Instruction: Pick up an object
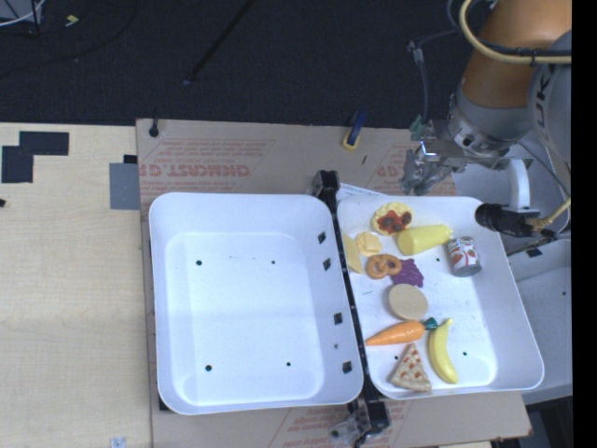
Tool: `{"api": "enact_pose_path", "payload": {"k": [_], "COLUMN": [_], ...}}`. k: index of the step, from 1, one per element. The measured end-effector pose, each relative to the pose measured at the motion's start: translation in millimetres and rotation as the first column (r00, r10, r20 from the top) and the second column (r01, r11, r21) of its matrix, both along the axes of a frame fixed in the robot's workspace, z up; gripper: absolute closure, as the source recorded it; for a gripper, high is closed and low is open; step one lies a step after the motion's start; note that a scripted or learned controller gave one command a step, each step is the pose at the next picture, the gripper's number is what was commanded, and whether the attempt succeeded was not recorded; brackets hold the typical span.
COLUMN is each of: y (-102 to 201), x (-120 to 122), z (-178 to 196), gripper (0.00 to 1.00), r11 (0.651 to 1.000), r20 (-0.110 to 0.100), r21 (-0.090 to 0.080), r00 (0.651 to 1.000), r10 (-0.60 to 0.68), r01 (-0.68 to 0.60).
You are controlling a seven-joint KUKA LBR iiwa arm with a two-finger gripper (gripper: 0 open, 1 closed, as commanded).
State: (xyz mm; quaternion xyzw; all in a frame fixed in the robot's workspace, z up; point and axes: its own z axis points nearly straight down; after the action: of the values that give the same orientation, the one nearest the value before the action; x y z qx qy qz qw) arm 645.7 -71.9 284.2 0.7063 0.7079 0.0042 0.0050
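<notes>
While the pincer [424, 164] is being held above the right bin's [508, 292] far rim, nothing is being gripped; its opening cannot be told. Toys [410, 297] are lying inside.

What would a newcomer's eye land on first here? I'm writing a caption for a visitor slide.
Probably the cluster of bright toy food in the right bin: a banana, a carrot and a pizza slice near its front, a small can farther back. Next, the arm's orange band at upper right, with the gripper above that bin's far edge.
</notes>
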Motion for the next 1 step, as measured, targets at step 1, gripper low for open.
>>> {"api": "enact_pose_path", "payload": {"k": [1], "y": [85.6], "x": [-2.8], "z": [-65.7], "gripper": [1.0], "r11": [1.0], "r20": [-0.02], "r21": [0.003], "r00": [1.0], "r10": [0.004], "r01": [-0.004]}}
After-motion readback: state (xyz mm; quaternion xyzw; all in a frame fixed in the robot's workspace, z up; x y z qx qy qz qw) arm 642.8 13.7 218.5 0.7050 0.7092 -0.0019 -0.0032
